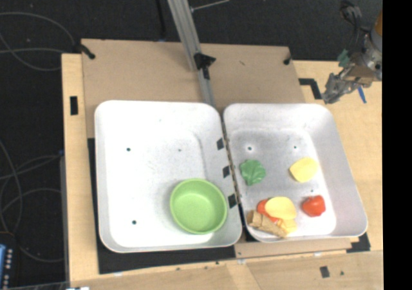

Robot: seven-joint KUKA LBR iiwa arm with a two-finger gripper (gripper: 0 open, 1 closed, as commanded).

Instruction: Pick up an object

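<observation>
Tan bench [148, 69] | two white bins [116, 153] | black floor, cables | end effector [335, 92] state: cannot tell

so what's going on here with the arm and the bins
The end effector sits above the right bin's far right corner, outside it, with nothing visibly held. That bin holds a green piece, two yellow pieces and a red piece. The left bin holds a green bowl.
</observation>
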